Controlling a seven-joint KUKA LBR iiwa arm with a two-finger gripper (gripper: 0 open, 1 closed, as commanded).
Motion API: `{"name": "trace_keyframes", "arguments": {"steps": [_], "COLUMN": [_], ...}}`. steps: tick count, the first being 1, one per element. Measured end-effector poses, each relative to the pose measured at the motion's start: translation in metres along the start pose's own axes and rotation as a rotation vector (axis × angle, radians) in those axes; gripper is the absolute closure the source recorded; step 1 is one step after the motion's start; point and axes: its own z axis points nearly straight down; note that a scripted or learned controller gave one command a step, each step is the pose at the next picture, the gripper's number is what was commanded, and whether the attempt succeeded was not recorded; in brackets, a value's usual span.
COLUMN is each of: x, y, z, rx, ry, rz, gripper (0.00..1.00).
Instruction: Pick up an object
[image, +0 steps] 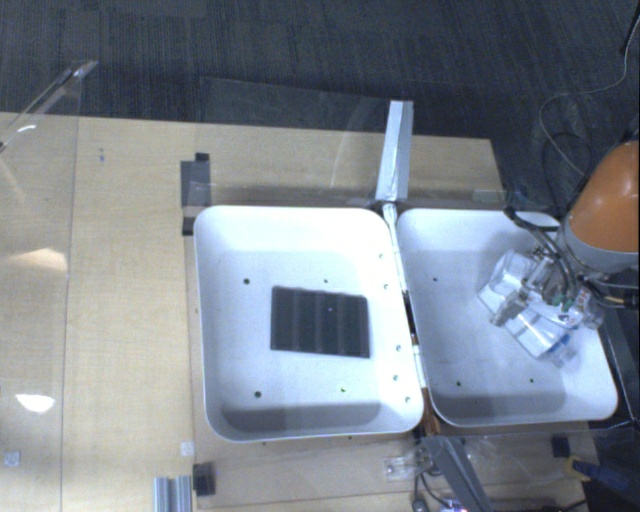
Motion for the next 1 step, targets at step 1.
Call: {"name": "trace_keyframes", "arguments": {"steps": [1], "x": [-0.0624], "y": [0.0380], "z": [0.0048], "rx": [0.002], "ry": [0.043], "rz": [-0.210], "gripper": [0.00]}}
